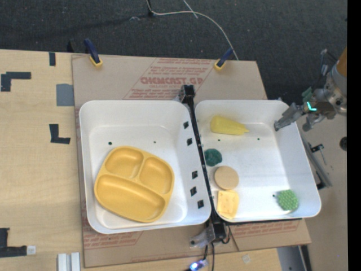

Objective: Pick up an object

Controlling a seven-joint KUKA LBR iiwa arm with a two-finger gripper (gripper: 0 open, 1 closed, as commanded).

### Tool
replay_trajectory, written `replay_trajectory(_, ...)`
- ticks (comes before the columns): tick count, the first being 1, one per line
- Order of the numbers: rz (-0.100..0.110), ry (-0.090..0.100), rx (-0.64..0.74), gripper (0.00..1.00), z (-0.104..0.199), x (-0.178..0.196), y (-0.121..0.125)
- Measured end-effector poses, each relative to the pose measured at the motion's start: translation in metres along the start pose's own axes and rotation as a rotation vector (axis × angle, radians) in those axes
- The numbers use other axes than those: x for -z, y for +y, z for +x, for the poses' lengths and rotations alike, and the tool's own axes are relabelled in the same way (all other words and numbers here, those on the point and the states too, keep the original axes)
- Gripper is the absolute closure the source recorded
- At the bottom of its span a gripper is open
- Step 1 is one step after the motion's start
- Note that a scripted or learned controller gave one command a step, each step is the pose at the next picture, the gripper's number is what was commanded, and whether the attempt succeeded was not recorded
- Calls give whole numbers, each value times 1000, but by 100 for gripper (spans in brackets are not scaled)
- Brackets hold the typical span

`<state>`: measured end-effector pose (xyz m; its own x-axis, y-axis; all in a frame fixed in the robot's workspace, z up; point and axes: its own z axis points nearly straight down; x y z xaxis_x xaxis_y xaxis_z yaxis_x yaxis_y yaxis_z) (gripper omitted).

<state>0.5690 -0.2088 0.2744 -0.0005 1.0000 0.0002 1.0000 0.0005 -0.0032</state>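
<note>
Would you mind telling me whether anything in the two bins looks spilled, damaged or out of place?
Nothing stands out. The yellow divided plate lies flat in the left bin; the small items sit separately in the right bin, and the gripper hovers at its far right edge.

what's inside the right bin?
Right bin holds five things: a yellow wedge, a dark green piece, a tan disc, a yellow block and a green ball. The floor directly under each is covered.

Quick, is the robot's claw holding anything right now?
Gripper: nothing between its fingers; it sits over the right bin's far right edge. Whether it is open or shut cannot be told.
</note>
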Motion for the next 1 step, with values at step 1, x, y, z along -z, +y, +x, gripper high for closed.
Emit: replay_trajectory(1,-2,0,0,0,0,1,0)
